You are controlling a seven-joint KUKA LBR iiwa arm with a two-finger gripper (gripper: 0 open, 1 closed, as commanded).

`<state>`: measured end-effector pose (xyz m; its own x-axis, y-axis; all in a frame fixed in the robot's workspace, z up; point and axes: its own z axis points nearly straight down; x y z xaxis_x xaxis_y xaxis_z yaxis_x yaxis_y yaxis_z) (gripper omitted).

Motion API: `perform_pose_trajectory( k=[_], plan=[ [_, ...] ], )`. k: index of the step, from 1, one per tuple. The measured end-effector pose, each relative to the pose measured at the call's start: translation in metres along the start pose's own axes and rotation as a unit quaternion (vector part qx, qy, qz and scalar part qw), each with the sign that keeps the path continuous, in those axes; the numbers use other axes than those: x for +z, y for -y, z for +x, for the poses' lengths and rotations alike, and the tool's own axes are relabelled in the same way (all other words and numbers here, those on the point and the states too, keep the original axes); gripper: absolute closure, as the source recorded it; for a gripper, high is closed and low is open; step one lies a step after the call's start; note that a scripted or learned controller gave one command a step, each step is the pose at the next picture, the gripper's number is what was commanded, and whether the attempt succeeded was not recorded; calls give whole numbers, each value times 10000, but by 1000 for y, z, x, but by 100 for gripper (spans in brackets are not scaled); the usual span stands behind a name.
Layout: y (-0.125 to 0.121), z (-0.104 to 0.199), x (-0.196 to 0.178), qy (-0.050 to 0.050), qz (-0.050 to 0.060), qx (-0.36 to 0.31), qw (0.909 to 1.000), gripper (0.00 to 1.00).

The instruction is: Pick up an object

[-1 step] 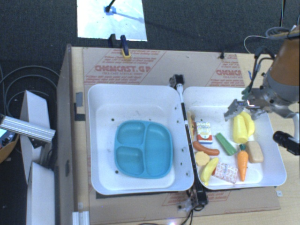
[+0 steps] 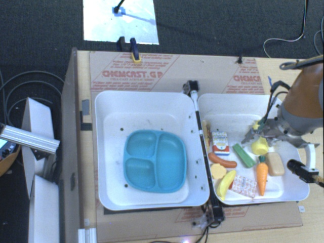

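Toy food pieces lie clustered in right bin (image 2: 238,108): yellow lemon-like piece (image 2: 259,147), green block (image 2: 244,155), carrot (image 2: 261,177), beige block (image 2: 275,163), sausage (image 2: 223,160), banana (image 2: 227,182), small carton (image 2: 219,141). Gripper (image 2: 259,131) low over lemon-like piece; fingers' opening cannot be told, no hold visible. Blue divided plate (image 2: 154,161) sits in left bin (image 2: 147,103). Both bins on tabletop (image 2: 212,70).

Arm (image 2: 309,92): mine, grey with orange band, entering from the right, bent down over the right bin (image 2: 238,105). Gripper (image 2: 257,134): low inside that bin, toward its right half, pointing left. Finger state: cannot be read.
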<state>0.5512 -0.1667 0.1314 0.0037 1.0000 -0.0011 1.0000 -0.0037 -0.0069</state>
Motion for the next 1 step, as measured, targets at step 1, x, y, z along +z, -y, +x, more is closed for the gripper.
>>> perform_pose_trajectory(
  k=[1],
  plan=[
    [-14, -2, 48, -11, -47, -20, 10000, 0]
  ],
)
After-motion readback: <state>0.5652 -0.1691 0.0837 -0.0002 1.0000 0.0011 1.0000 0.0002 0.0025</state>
